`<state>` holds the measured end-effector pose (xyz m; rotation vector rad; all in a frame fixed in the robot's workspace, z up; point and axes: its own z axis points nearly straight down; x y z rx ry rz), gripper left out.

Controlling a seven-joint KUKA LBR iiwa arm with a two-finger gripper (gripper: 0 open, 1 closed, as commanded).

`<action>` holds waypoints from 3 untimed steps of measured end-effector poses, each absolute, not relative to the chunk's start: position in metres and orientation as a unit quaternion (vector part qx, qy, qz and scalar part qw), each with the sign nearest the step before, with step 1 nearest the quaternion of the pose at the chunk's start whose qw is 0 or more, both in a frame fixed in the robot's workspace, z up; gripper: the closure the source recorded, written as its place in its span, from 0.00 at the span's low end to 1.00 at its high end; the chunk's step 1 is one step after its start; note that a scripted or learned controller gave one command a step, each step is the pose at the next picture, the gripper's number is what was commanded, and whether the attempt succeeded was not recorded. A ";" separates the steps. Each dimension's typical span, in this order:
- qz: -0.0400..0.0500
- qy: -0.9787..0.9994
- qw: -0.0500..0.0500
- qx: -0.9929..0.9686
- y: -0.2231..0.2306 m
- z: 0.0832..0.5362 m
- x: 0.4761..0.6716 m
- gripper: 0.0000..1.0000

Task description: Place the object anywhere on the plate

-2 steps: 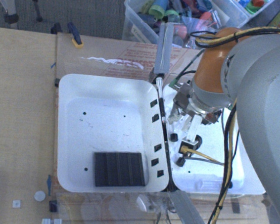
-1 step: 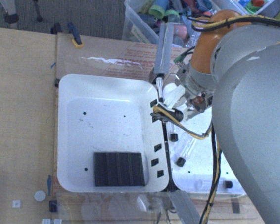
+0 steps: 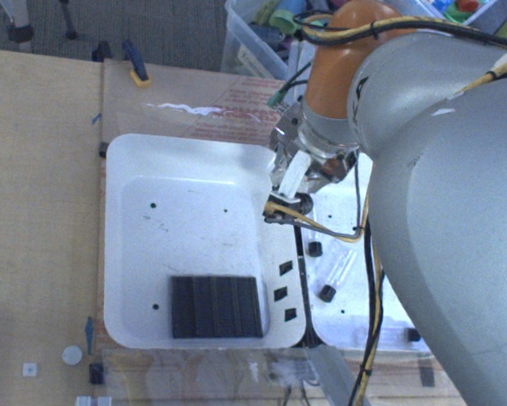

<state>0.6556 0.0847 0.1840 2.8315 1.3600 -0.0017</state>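
A black ribbed rectangular plate (image 3: pixel 216 306) lies flat at the near end of the left white bin (image 3: pixel 149 164). In the right bin (image 3: pixel 348 329), a small clear tube with a black cap (image 3: pixel 334 276) lies next to a small black piece (image 3: pixel 314 247). My gripper (image 3: pixel 314 166) hangs under the orange wrist band, above the far end of the wall between the two bins. It is well beyond the plate and a little beyond the tube. Nothing can be seen held in it.
Several small black clips (image 3: pixel 282 292) sit on the left bin's right rim. A clear box of coloured toys (image 3: pixel 273 19) stands behind the bins. A blue clamp (image 3: pixel 135 63) lies on the bench at the far left. The big grey arm covers most of the right bin.
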 end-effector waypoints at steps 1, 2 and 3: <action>-0.001 0.413 0.000 0.911 0.158 0.227 0.663 1.00; 0.000 0.430 0.000 0.903 0.191 0.236 0.660 1.00; 0.001 0.689 0.000 0.725 0.225 0.303 0.629 1.00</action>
